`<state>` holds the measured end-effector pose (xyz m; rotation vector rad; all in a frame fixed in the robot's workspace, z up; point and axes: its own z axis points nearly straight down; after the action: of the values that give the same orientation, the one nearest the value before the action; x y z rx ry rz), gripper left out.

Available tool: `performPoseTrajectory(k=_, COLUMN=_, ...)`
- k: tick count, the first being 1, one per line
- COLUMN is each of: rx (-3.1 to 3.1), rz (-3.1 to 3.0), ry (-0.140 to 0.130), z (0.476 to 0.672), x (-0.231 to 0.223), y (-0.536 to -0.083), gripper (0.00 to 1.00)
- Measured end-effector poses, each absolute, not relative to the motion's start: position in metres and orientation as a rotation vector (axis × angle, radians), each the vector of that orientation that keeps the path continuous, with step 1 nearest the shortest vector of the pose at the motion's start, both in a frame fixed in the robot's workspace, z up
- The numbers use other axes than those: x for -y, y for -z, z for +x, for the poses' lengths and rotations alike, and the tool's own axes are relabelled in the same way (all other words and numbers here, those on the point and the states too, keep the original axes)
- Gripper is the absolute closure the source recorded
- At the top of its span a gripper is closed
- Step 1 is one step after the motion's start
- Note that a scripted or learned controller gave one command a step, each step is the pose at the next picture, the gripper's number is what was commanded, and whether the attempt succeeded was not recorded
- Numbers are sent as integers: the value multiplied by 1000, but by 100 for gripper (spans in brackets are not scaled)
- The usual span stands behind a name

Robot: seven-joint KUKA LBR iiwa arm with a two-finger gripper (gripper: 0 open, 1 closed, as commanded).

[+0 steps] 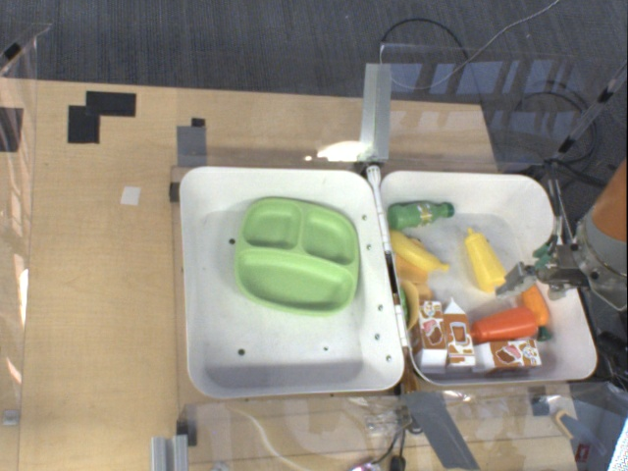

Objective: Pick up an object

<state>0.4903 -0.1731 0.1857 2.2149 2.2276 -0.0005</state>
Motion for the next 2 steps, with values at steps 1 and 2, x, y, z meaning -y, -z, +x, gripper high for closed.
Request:
performPoseTrajectory(k=1, rx=-2110, rz=2324, ry=-2, z=489, x=161, y=-225, gripper=0)
performPoseTrajectory(k=2, rx=-2029, rz=2398, ry=1, z=530, x=203, y=-168, gripper=0)
